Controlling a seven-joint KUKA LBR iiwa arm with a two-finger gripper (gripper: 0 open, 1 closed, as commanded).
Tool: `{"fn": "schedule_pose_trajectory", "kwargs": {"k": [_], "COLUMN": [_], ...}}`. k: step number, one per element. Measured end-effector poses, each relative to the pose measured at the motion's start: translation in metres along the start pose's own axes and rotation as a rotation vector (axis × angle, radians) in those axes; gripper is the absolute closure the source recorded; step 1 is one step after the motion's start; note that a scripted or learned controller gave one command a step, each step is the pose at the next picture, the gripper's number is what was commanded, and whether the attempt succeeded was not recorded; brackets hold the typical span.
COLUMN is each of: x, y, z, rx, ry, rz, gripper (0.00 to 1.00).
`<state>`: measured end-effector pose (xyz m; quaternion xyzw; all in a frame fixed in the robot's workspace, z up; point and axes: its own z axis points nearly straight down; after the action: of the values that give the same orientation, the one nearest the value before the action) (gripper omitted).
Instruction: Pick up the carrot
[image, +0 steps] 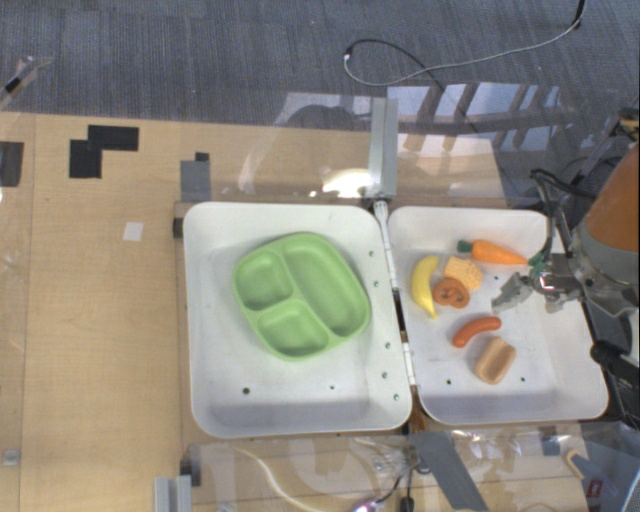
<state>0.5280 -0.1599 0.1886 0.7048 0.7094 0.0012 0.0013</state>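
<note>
The carrot (492, 253), orange with a green stub, lies flat near the back of the right bin (560, 400). The arm comes in low from the right, gripper (510, 297) just below it, fingers spread, holding nothing.

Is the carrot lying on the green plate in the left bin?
No, the carrot lies on the floor of the right bin, beside the other toy foods, while the green plate sits apart in the left bin.

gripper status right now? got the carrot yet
Gripper: open, holding nothing, low over the right bin. The carrot lies free in that bin, just up and left of the fingertips.
</note>
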Motion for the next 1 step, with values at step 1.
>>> {"fn": "schedule_pose_trajectory", "kwargs": {"k": [1], "x": [-0.0456], "y": [0.0633], "z": [-0.0555], "rx": [-0.004], "ry": [-0.002], "rz": [-0.154], "gripper": [0.00]}}
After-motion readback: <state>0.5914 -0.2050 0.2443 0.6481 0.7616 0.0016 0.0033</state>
